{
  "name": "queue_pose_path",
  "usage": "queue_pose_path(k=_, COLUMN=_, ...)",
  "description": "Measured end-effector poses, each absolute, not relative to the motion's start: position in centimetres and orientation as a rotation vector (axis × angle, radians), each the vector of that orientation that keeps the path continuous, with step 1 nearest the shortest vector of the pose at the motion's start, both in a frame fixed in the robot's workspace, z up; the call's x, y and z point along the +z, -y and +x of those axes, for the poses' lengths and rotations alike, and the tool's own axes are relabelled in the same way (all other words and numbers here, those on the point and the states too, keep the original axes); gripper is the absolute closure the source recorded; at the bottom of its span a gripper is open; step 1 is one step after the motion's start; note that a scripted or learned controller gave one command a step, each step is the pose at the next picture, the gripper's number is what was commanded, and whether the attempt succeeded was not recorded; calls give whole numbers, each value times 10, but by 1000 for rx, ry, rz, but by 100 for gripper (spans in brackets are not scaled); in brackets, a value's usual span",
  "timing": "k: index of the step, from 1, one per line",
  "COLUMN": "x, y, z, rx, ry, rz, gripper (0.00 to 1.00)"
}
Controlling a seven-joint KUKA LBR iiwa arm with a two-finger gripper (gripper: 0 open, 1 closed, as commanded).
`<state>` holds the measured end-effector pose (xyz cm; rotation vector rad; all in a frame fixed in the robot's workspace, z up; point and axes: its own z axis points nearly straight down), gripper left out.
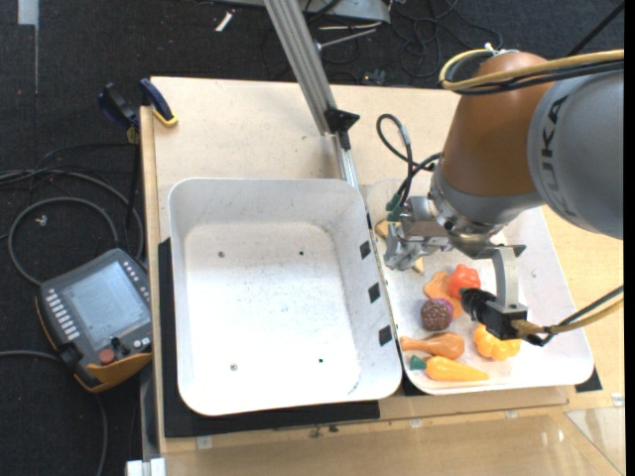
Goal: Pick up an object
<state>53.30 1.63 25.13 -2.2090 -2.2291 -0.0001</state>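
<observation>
- Hanging low over the right bin [552, 300], the gripper [402, 251] sits up and to the view's left of the maroon knobbly ball [437, 314], near it but apart. From this angle I cannot tell whether it is spread wide or closed.
- That maroon knobbly ball lies on the floor of the right bin, in the half nearer the other bin, with the rest of the toys gathered around it.
- Just above and to the right of the ball lies a red-orange toy [462, 280], close enough that I cannot tell whether they touch.
- Just below the ball an orange drumstick-shaped toy [437, 345] lies crosswise.
- Further below the ball, by the bin's front rim, lies a carrot toy [458, 370] with its green end toward the view's left.
- To the right of the ball and slightly lower sits a yellow toy [493, 344], partly covered by the robot's hardware.
- Above and to the right of the ball looms the arm [496, 137], orange band over grey.
- To the view's left of the ball stands the left bin [263, 300], its wall against the right bin's.
- Far left of the ball, on the dark floor, lies a grey handheld control unit [94, 315].
</observation>
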Motion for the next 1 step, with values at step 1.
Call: queue_pose_path(k=1, x=232, y=-65, z=514, rx=3, ry=2228, rz=-2210, gripper=100)
